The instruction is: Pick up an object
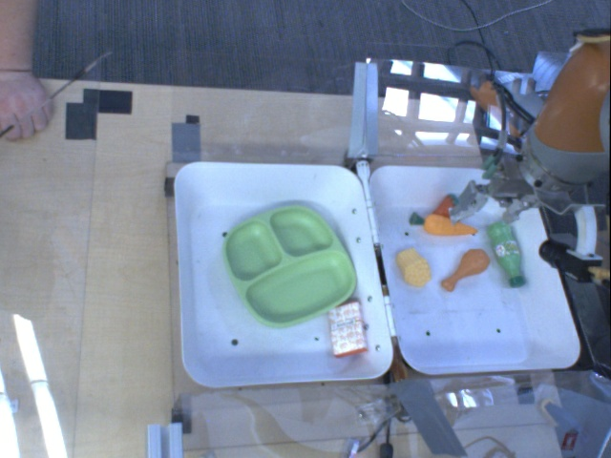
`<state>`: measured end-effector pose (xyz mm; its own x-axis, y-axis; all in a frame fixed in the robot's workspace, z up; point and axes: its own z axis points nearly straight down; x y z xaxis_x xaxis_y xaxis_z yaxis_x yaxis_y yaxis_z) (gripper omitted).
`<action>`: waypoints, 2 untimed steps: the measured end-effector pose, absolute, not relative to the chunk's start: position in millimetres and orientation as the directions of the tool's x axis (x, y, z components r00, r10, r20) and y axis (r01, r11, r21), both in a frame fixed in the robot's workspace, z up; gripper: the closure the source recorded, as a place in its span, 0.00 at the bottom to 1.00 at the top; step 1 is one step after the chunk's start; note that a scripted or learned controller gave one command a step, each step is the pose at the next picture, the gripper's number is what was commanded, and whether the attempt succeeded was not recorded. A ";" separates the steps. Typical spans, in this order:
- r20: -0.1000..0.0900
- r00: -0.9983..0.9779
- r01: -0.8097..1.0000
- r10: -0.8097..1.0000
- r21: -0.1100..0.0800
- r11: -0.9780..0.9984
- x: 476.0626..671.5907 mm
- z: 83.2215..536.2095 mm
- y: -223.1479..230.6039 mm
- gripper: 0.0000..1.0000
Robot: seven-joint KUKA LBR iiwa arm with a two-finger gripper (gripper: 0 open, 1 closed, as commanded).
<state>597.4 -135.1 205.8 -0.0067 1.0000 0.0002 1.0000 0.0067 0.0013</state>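
- Camera view, right side: your arm (573, 103) enters from the upper right, grey with its orange band showing above the wrist.
- The gripper (489, 197) hangs over the far part of the right bin (506, 346), just above the toy food.
- Jaws: you cannot tell from this slant whether they are parted or closed; nothing is visibly held between them.
- Right bin contents, clustered in its upper half: an orange carrot (447, 225) with a green top lies just left of the gripper, and a small red piece (445, 205) touches its upper side.
- A green bottle (507, 253) lies tilted just below the gripper, at the bin's right.
- A brown drumstick (465, 268) lies between the bottle and a yellow corn cob (414, 267), near both but apart.
- Left bin (205, 351): a green divided plate (289, 265) sits near the middle, slightly tilted in frame.
- A small red and white box (347, 329) lies at the plate's lower right, just beside its rim.
- Upper left of frame: a hand (21, 103) rests at the bench edge, well apart from both bins.
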 end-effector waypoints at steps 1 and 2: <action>-0.001 -0.055 0.998 0.998 0.005 0.055 628.8 95.1 -138.2 0.00; -0.003 -0.175 0.984 0.985 0.014 0.175 571.8 89.2 -108.0 0.00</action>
